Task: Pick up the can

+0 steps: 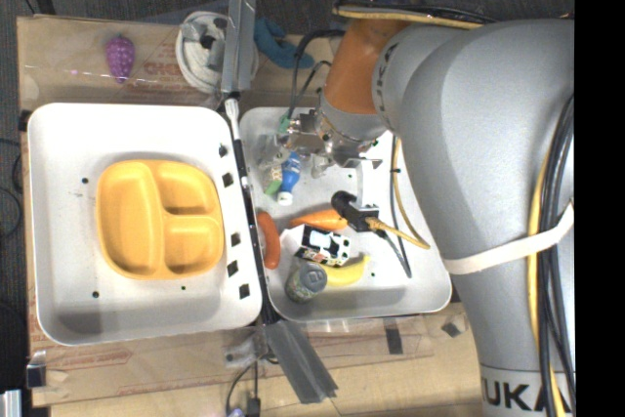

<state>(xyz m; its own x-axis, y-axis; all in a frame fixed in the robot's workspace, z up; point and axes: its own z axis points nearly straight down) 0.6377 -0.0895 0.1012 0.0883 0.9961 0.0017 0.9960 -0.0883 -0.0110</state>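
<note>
Lower middle of frame, right bin (395, 296): grey can (307, 282) sits near the bin's lower left corner, round end toward the camera. Banana (349, 272) lies just beside it on the right, seemingly touching. A black-and-white packet (323, 245) lies directly above the can, close or touching. A red-orange sausage-shaped piece (270, 240) lies along the bin's left wall, up and left of the can.

Further up: orange carrot (318, 220) lies across the bin, above the packet. Above that is a blue and white bottle (290, 179), tilted, with a small green piece (274, 178) at its left.

Left bin (63, 146), left half of frame: holds a yellow divided plate (161, 217), well apart from the can.

Gripper (298, 140) is at the upper part of the right bin, just above the bottle. Cannot tell whether it is released or clenched. The can is well apart from it, toward the lower edge of the frame, with bottle, carrot and packet between them.

Arm (479, 132) fills the right of frame, a big grey body; its orange band sits at upper centre and the wrist points left and down into the bin.

Beyond the bins, upper left: a white coil (203, 49) and a purple item (120, 57) on the bench.
</note>
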